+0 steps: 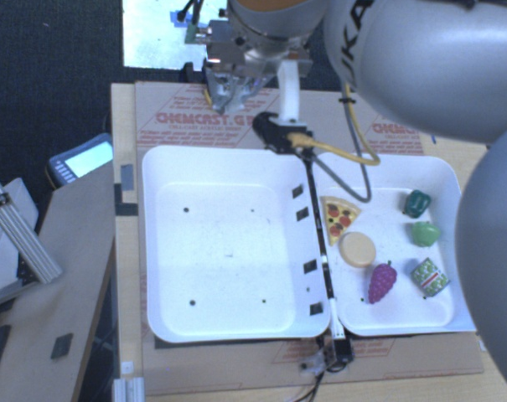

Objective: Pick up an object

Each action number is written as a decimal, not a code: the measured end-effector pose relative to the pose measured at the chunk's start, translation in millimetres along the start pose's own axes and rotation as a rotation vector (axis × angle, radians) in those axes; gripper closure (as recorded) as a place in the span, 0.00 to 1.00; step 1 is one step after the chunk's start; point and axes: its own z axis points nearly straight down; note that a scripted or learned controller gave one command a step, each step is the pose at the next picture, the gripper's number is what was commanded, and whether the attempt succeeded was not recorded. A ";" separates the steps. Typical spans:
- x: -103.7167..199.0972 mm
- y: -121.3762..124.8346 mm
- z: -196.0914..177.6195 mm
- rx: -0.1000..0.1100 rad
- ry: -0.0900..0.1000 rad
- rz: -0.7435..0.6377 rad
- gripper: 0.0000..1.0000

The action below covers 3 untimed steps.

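The grey arm (437, 48) bulks across the upper right, its smooth rounded housing covering the right bin's far corner, with an orange band above the wrist. The gripper (226, 99) hangs beyond the bins' far edge, over the printed cardboard sheet (186, 122); whether it is spread or pressed together cannot be told, and nothing shows in its grasp. A yellow cable (345, 153) and a black cable loop from the wrist down onto the right bin's near corner. The left bin (152, 249), shallow, white and glossy with rounded corners, shows a bare floor marked by a few dark dots. The right bin (442, 174) holds the objects, all well apart from the gripper: a pizza slice (340, 217) by the divider, a flat round tan biscuit (358, 249) just beside it, a knobbly purple grape bunch (381, 281) nearer, a dark green pepper (416, 203), a lighter green lump (426, 234) and a small printed can (429, 276) lying tilted along the right side. Black clips (310, 266) sit along the seam between the bins.
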 end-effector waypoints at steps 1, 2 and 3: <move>-2.4 50.1 -100.8 -0.002 -0.002 0.002 1.00; -3.9 22.3 153.1 0.029 -0.011 0.006 1.00; -17.9 -50.8 35.6 0.004 0.000 0.002 1.00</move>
